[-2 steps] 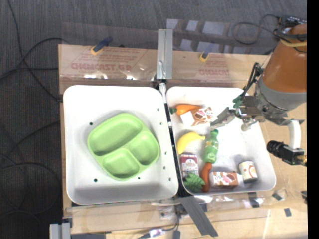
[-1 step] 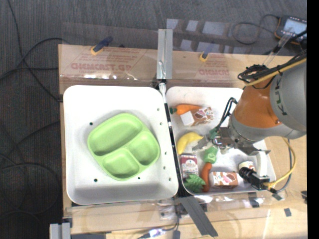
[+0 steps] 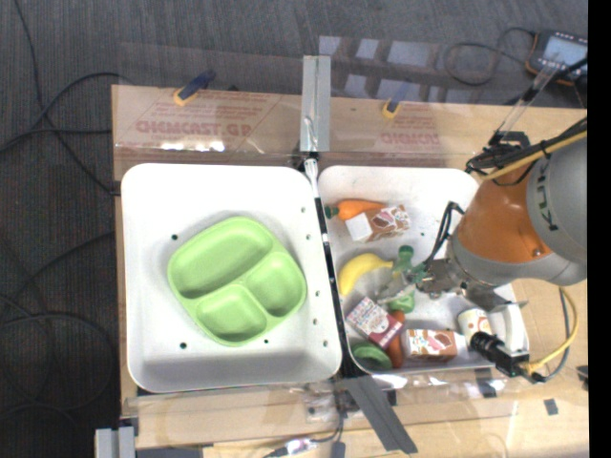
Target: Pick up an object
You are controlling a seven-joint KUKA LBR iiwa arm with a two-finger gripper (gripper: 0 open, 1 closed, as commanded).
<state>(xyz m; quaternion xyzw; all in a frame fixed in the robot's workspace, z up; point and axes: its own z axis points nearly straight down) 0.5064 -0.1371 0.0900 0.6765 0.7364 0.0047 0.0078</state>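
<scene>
The right bin (image 3: pixel 458 187) holds several small items. An orange carrot (image 3: pixel 358 208) lies at the back beside a white and red packet (image 3: pixel 387 221). A yellow banana (image 3: pixel 359 271) curves in the middle. Toward the front sit a red and white packet (image 3: pixel 374 321), a red-labelled bottle (image 3: pixel 431 344) and a green piece (image 3: pixel 367 355). My gripper (image 3: pixel 409 281) reaches in from the right and hangs low over the bin's middle, just right of the banana, among small green pieces (image 3: pixel 405 301). The orange-banded wrist (image 3: pixel 496 232) hides the bin's right part.
The left bin (image 3: pixel 143 351) bears a light green divided plate (image 3: pixel 237 280). A metal rail (image 3: pixel 315 103) runs behind the wall between the bins. Cables (image 3: pixel 549 351) and a white fitting (image 3: pixel 496 327) lie along the right bin's front right corner.
</scene>
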